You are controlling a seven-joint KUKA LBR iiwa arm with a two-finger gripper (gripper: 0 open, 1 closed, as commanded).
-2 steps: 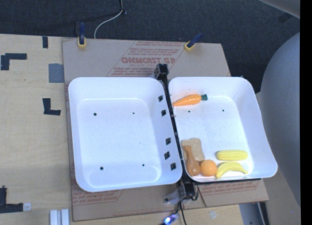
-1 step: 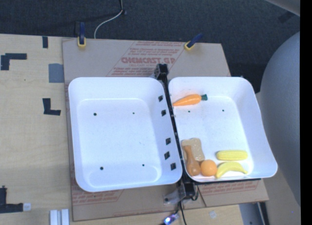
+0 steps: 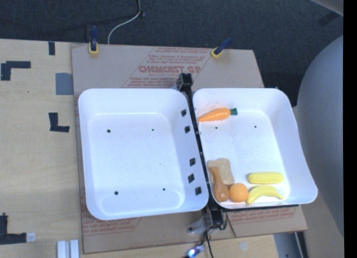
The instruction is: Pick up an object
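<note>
Lying in right bin (image 3: 290, 139): carrot (image 3: 214, 115), banana (image 3: 264, 194), orange (image 3: 239, 192).

We are looking at a lab test bench: two white bins (image 3: 134, 98) sit on a cardboard sheet (image 3: 167, 67) held by clamps (image 3: 92, 44), tape marks (image 3: 56, 123) dot the wooden bench (image 3: 33, 156), a cable (image 3: 125, 22) trails off, and toy food (image 3: 215, 115) serves as props.
</note>
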